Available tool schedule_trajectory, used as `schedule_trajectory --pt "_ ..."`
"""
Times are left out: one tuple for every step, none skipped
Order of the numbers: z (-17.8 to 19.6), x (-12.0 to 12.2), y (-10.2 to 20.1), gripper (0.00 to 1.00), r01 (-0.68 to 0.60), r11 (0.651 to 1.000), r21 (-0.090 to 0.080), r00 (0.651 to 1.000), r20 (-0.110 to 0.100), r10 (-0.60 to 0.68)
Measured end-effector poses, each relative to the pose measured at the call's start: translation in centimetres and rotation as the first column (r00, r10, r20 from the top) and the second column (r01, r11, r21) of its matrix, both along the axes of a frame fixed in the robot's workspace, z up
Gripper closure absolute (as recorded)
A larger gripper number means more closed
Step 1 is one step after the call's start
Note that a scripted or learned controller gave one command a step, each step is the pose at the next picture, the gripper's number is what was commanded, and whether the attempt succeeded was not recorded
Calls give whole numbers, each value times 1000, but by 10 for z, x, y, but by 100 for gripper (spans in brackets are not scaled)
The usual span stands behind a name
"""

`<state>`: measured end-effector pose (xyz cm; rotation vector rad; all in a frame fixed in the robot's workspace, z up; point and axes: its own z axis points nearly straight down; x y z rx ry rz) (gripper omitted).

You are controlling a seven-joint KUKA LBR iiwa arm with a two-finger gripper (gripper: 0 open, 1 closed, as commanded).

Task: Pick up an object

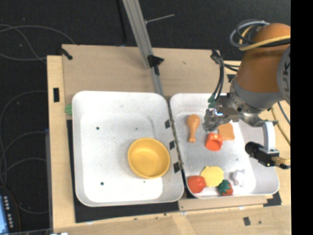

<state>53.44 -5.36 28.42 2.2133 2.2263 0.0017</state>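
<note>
Right of centre in the frame, your gripper (pixel 211 124) is hanging low over the right bin (pixel 254 180), with the bulky grey wrist and its orange band filling the upper right behind it. Honestly you can't tell from this angle whether the jaws are apart or together, the metal body hides them.

Stuff in that bin, all smooth plastic-looking toy food: an orange-red pepper-shaped piece (pixel 213 141) sits just below the gripper, touching or nearly touching its lower end, but you can't see it between any jaws. Just right of it, partly under the wrist, is a flat tan-orange block (pixel 226 131). To the left of the gripper lies a tan drumstick shape (pixel 193 127), knobby end toward the top of the frame, close beside the gripper but apart from it.

Down along the bin's bottom edge, well apart from the gripper: a round red tomato-like piece (pixel 196 183), a lumpy yellow piece (pixel 212 176) touching it, a small red and green thing (pixel 225 188) just right of those, and a small whitish piece (pixel 238 176) that's hard to make out.

Over in the left bin (pixel 98 111), a glossy yellow bowl (pixel 148 157) sits upright near the lower right corner. Both bins are shallow white trays with rounded corners on a tan board (pixel 107 67).
</note>
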Motion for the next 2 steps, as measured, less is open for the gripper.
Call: schedule_trajectory --pt "-15 17 55 100 0 1000 0 1000 -3 0" --pt "-17 22 101 100 3 1000 0 1000 -2 -3"
